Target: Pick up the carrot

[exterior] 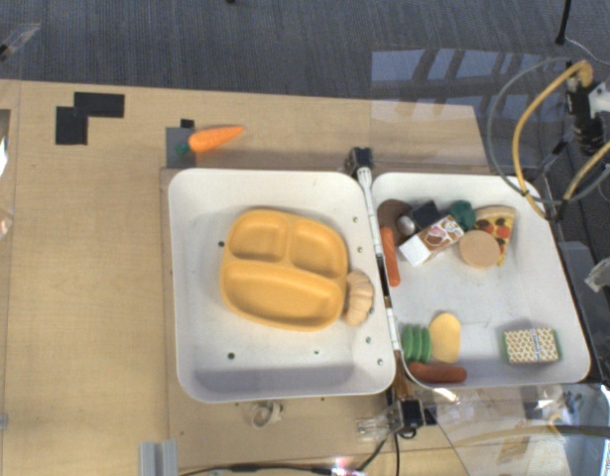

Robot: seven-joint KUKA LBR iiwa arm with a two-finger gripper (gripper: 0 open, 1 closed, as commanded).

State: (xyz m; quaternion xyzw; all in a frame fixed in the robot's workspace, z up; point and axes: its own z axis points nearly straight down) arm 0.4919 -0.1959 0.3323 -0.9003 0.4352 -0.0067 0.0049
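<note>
Carrot: I see the carrot (213, 139) lying on the bare wooden bench (86, 296), outside both bins, just beyond the far edge of the left bin (200, 365). Its green end points left, its orange tip right.
Marker: the green end touches a small dark grey block (179, 145) at the bin's far left corner.
Gripper: I cannot tell how its jaws stand; nothing in my picture lets me judge them.
Left bin: I find a yellow divided plate (283, 269) near the middle, with a pale bread roll (358, 297) touching its right edge.
Right bin: the right bin (552, 266) holds a cluster at its far side, with a pizza slice (496, 222), a round tan disc (479, 249) and a red sausage (389, 255) along the left wall.
Right bin, near side: green slices (416, 342), a yellow piece (444, 335), another sausage (438, 372) and a patterned box (531, 345) well to the right.
Bench marks: black L-shaped tape (86, 115) sits at the far left.
</note>
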